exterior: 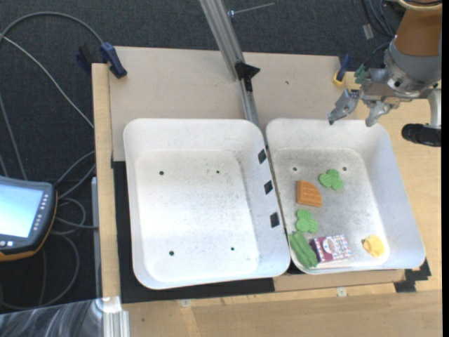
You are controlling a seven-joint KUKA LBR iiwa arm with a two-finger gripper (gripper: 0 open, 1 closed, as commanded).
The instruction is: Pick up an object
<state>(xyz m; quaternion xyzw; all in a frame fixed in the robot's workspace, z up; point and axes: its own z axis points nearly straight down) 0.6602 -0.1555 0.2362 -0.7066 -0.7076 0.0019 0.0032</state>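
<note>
Worktop carries two white bins; over the right bin's [393, 153] far rim the gripper [356, 114] hangs, jaws apart and bare, waffle [309, 193] lying nearer the camera.

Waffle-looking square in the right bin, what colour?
Orange, with a grid pattern. The waffle piece shows best in the camera view, mid right bin.

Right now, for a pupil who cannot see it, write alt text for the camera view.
An open end effector hovers above the right bin's far rim, holding nothing. That bin holds green pieces, an orange waffle, a pink packet and a yellow toy.
</note>
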